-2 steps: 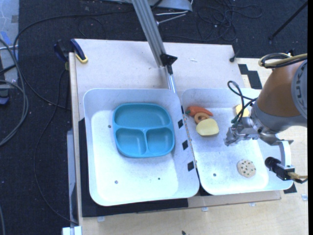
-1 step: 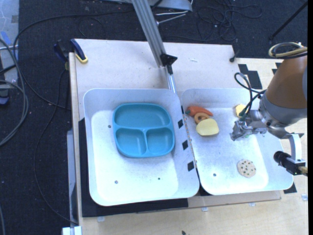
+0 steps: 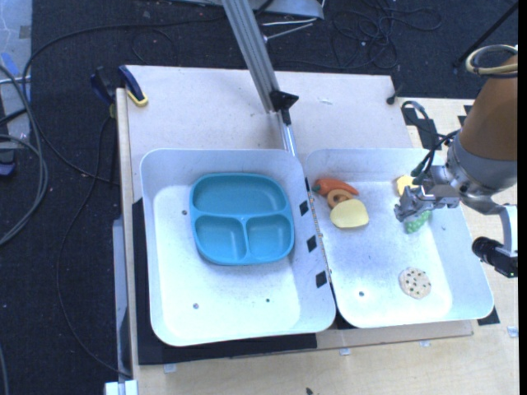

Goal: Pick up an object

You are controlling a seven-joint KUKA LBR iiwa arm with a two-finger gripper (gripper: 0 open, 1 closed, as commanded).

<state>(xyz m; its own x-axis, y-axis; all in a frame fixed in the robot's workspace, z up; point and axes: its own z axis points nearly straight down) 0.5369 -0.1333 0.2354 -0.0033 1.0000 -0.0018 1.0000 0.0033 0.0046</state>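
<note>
I am watching the gripper (image 3: 414,206) working low inside the right bin (image 3: 461,303), hanging just over a small green thing (image 3: 418,220) that is lying on the bin floor near the far right side. From this angle I am not able to say how wide the tool is standing, nor whether it has anything in its hold; the green thing is looking as if it is resting on the floor under the tip, so I am judging that the pick is not yet made. A yellow bit (image 3: 403,184) is peeking out just behind the gripper, partly hidden by it. Taking the green thing as my mark, a pale yellow lump (image 3: 349,214) is lying well to its left, and an orange carrot-like piece (image 3: 336,189) is sitting just beyond that lump, touching or nearly touching it. A round cookie (image 3: 414,283) is lying nearer the front of the bin than the green thing, apart from everything else. Further left still, past the divide between the bins, a blue sectioned plate (image 3: 243,219) is sitting in the left bin (image 3: 165,303). As I am reading it, the approach is largely done and the closing and lifting are still to come.
</note>
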